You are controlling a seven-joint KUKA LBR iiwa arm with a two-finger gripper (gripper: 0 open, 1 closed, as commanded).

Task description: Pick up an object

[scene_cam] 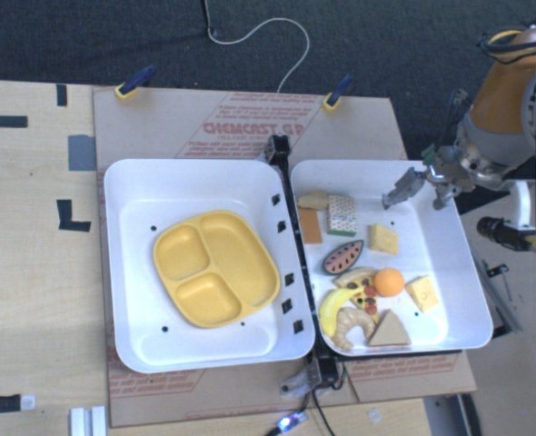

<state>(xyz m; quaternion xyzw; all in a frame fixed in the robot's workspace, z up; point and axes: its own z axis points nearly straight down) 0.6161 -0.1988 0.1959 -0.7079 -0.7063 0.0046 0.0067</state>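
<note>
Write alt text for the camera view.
The arm's tool hovers over the right bin, which holds toy food including an orange and a banana. The left bin holds a yellow divided tray.

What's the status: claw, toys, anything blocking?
Claw open, holding nothing, over right bin upper edge. Toy food piled lower in bin, untouched. Nothing in the way.

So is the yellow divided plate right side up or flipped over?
Right side up: the yellow divided plate shows its three hollow compartments facing upward in the left bin.
</note>
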